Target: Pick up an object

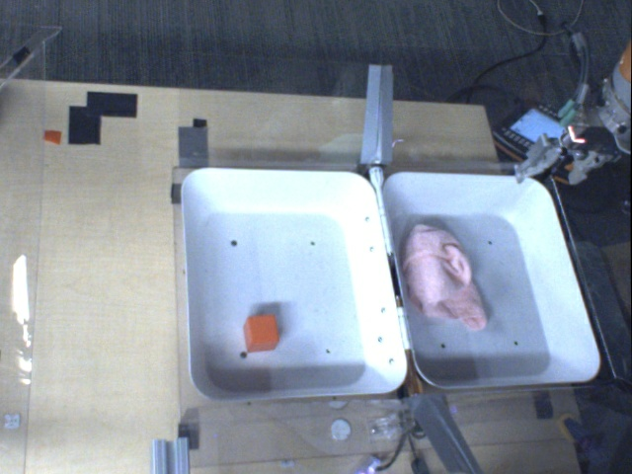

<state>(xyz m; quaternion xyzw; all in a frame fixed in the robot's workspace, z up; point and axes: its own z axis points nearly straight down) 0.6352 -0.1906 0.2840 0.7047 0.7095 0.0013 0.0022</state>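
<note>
A small orange cube (262, 333) lies in the left bin (207, 265), near its front left part. A crumpled pink soft object (444, 276) rests in the middle of the right bin (553, 294). My gripper (555, 154) hangs at the far right, just beyond the back right corner of the right bin. It is well apart from both objects and nothing shows in its grasp.
A grey metal post (376, 117) stands behind the seam between the bins. Black and orange markers (94, 117) lie on the wooden bench at the back left. Cables and a small lit device (533, 126) sit near the gripper.
</note>
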